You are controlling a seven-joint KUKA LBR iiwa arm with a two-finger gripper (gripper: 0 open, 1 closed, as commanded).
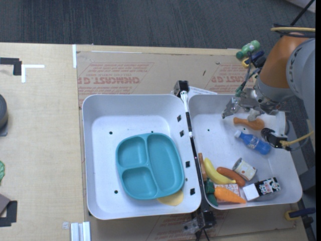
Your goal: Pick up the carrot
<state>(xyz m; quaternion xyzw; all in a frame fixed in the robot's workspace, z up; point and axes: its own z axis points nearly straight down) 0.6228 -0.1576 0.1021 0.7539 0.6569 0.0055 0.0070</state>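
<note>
The carrot (229, 196) is orange with a green top and lies at the front edge of the right bin (210, 124), beside a small printed box. My gripper (242, 113) hangs over the back of that bin, far from the carrot. It is open and holds nothing. Just below it lies a second orange, elongated piece (249, 123) on the bin floor, close to the fingertips.
The right bin also holds a blue bottle (254, 142), a banana (214, 172), a red sausage-like piece (231, 174), a small can (245, 169) and a black-and-white carton (267, 187). A teal divided plate (149, 164) sits in the left bin (100, 119).
</note>
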